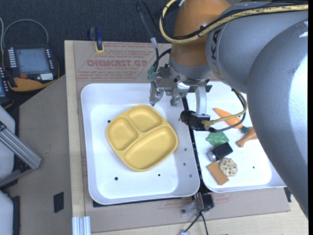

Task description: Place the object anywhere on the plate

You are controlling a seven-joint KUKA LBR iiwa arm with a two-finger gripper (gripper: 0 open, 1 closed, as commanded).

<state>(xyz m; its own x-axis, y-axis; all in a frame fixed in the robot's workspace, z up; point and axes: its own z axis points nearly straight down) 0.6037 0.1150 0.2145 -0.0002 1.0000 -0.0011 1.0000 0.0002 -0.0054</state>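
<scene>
Pincer (165, 98): we could not tell its state.
Risk: we judged a drop could miss the yellow three-compartment plastic plate (142, 137).

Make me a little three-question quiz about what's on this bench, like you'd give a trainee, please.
1. True or false: the yellow plate is divided into compartments.
2. Which bin holds the small food items such as the cookie? A) the left bin B) the right bin
3. Fill in: the gripper hangs over the ____ edge of the left bin, the edge farthest from the camera.

Key
1. True: three compartments show, and nothing lies on the plate yet.
2. B: the cookie lies there beside a green piece and an orange carrot.
3. Far.
</scene>
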